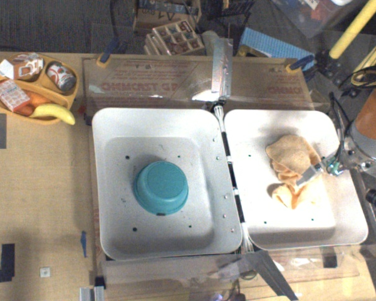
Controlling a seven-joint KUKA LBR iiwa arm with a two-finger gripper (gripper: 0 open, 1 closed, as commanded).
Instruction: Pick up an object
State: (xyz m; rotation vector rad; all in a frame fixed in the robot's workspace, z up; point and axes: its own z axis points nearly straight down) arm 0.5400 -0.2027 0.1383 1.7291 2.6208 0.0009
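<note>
A teal bowl point(161, 187) lies upside down in the middle of the left bin point(113, 130). A crumpled tan and orange cloth point(291, 155) lies in the right bin point(257, 130), right of its centre. My gripper point(306, 176) reaches in from the right, low over the cloth's lower right part and touching or nearly touching it. Its tip lies between the tan upper fold and the orange lower fold point(288, 196). The grey arm with its orange band point(370, 121) stands at the right edge.
A yellow tray point(0, 96) with a banana point(55, 112) and small food items sits on the bench at the far left. Cardboard and clutter lie behind the bins. A ridge point(229, 168) separates the two bins.
</note>
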